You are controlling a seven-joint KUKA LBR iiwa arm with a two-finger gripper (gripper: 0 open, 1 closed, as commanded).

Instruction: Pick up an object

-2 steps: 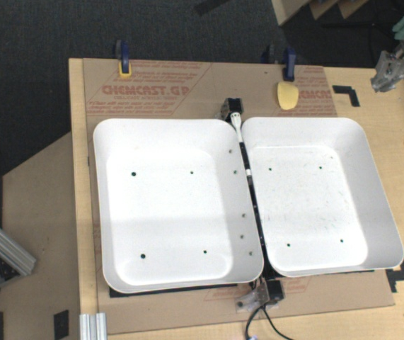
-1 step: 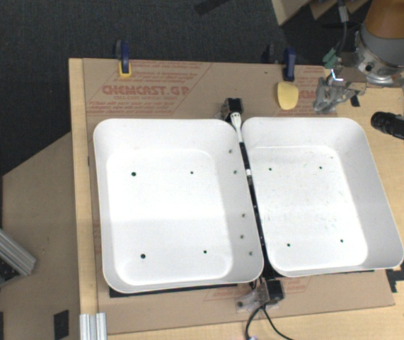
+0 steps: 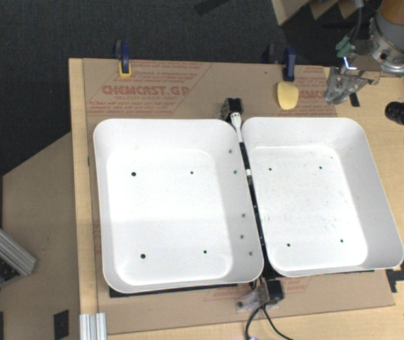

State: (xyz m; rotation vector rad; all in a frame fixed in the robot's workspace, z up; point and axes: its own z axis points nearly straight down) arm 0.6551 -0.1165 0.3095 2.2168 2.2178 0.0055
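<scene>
Nearest item: plug (image 3: 267,292) with cable, at 6 o'clock of the seam between the bins, resting on the board's front strip.

1. Rail (image 3: 3,243), metal, slanted, off the board at its 8 o'clock.
2. Board (image 3: 88,289), brown, with red print along its far strip; bears both bins.
3. Left clamp (image 3: 123,54), blue with a yellow foot, on the board's far edge, at 12 o'clock of the left bin.
4. Left bin (image 3: 106,190), white, shallow, four dark dots on its floor.
5. Clip (image 3: 232,108), black, at the far end of the seam, with a dark strip running down between the two rims.
6. Right bin (image 3: 378,211), white, shallow, touching the left bin along the seam; faint specks on its floor.
7. Right clamp (image 3: 289,61), blue, on the far edge.
8. Yellow lump (image 3: 287,95), the task's thing: on the board outside the bins, just below the right clamp, at 11 o'clock of the right bin.
9. Gripper (image 3: 339,89), at 3 o'clock of the lump, near it but apart, over the board's far strip; grip state cannot be told; nothing is seen held.
10. Arm (image 3: 400,20), grey with an orange band, at 1 o'clock of the gripper.
</scene>
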